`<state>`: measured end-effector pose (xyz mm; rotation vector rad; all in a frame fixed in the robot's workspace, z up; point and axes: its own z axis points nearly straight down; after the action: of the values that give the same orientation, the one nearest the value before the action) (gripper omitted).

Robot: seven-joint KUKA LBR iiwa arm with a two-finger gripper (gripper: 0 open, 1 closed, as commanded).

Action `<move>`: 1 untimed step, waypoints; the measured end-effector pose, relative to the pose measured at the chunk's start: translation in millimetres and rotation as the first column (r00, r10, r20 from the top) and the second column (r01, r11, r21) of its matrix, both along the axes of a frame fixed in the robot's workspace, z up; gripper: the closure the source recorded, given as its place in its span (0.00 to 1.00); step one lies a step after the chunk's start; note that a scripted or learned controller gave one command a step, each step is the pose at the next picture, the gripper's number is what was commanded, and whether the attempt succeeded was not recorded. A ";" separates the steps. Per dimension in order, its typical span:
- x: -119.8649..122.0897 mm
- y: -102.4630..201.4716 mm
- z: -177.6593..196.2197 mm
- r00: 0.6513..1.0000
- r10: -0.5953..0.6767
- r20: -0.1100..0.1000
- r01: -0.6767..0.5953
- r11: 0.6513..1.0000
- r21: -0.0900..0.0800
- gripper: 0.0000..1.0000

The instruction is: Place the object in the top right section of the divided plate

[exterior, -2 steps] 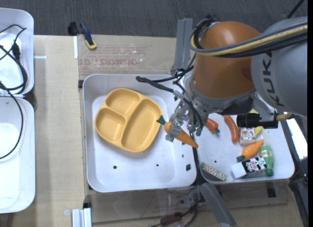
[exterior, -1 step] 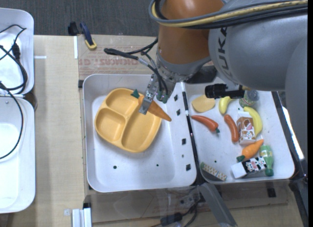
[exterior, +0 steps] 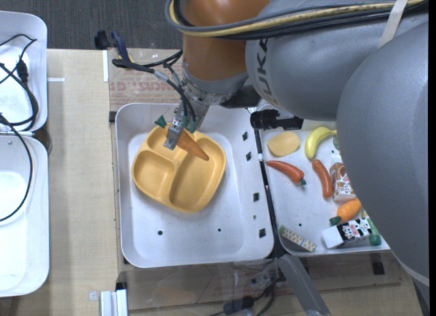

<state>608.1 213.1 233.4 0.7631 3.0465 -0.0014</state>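
A yellow divided plate (exterior: 145, 184) lies in the upper part of the left bin (exterior: 197, 240). An orange toy carrot (exterior: 195, 148) with a green top slants over the plate's upper right section, tip pointing down and right. My gripper (exterior: 178, 133) hangs over the plate's upper edge, and its fingers look shut on the carrot near its leafy end. The orange band and wrist of the arm hide the bin's back rim just above the plate.
The right bin (exterior: 300, 206) holds a pale yellow potato shape (exterior: 283, 144), a banana (exterior: 316, 140), a red chili (exterior: 286, 169), an orange sausage shape (exterior: 323, 178), a cow-patterned carton (exterior: 351, 231) and other small toys. The grey arm covers that bin's right side.
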 end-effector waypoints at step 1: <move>-62.5 -6.6 -17.5 0.982 0.190 -0.002 -0.190 0.982 0.000 1.00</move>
<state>545.6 206.6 215.8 0.4693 3.1070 -0.0022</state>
